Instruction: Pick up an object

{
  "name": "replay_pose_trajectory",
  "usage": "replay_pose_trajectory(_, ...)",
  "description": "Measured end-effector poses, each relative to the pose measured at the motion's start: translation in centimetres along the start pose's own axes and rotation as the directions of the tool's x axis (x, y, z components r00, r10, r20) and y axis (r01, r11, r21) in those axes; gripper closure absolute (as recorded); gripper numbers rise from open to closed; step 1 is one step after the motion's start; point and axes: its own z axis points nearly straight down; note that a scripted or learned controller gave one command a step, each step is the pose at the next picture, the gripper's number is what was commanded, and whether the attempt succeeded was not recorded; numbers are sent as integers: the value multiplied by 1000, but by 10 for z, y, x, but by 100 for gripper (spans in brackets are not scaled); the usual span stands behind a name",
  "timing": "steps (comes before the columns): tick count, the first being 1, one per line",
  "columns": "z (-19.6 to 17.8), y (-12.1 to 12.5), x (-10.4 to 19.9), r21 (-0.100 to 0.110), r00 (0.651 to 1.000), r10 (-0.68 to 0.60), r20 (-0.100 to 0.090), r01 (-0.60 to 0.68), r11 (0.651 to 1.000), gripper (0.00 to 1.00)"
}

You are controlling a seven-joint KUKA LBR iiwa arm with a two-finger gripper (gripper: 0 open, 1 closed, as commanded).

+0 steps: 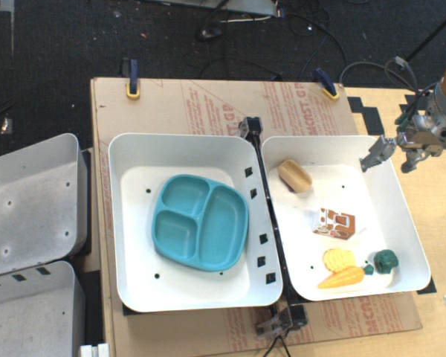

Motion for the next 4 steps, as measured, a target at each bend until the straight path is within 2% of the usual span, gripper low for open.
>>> replay_pose_trajectory(1, -6, 2, 1, -11, 1000, -3, 2, 3, 1000, 0)
replay_pose_trajectory(3, 109, -14, -8, -5, 1000, 0, 1, 0, 1000, 0)
replay_pose_trajectory(4, 163, -17, -1, -16, 1000, 1, 2, -1, 1000, 0)
